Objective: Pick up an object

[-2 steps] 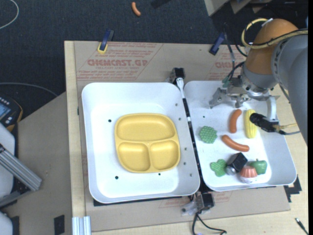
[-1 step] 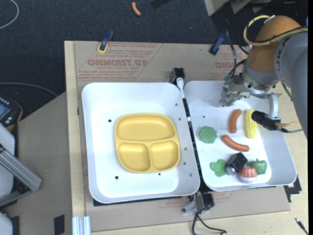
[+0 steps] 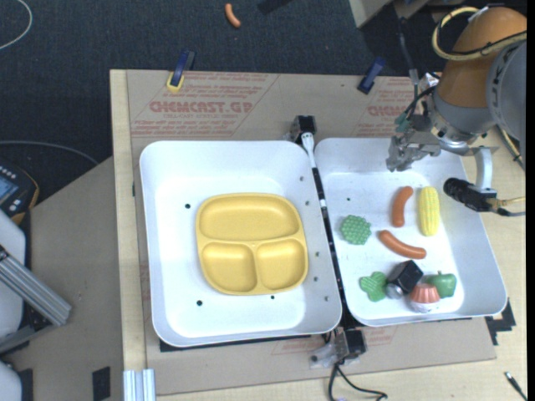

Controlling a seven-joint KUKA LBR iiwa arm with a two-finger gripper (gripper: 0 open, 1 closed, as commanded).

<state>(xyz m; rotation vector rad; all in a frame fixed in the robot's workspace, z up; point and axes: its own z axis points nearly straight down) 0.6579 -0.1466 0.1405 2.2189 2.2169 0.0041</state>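
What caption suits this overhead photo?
Gripper above right bin of toy food; yellow tray in left bin.

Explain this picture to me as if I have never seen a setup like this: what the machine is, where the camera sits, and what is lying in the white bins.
One camera looks down at a slant on a bench. The grey arm with an orange band, entering from the right, is a robot arm; its gripper hangs over the far edge of the right bin with nothing visibly held. That bin holds toy food: two sausages, a corn cob, a green leafy piece, and a small cluster of green, black and red items near the front. The left bin holds a yellow divided tray. The job is simply to pick something up.
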